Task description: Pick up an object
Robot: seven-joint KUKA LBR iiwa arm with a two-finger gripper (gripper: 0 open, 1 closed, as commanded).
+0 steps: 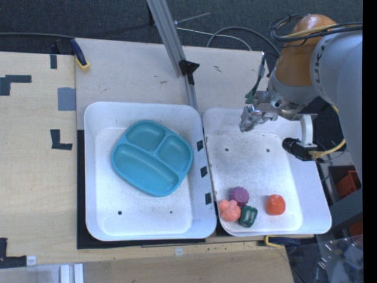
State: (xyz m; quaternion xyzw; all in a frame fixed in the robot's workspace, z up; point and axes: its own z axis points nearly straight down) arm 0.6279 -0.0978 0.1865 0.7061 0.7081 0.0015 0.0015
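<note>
Nearest you, in the near end of the right bin, four small objects sit bunched together. An orange-pink lumpy piece lies at the near left, touching a dark green piece just to its right; the green one's long axis runs slantwise, its upper end leaning right and away from you. A purple piece sits just beyond those two, round with no clear direction. A red-orange piece stands apart to the right. In the left bin you see a blue divided plate, its long axis running from far left to near right. At the far end of the right bin the gripper hangs with nothing between its fingers; how wide they stand you cannot tell.
</note>
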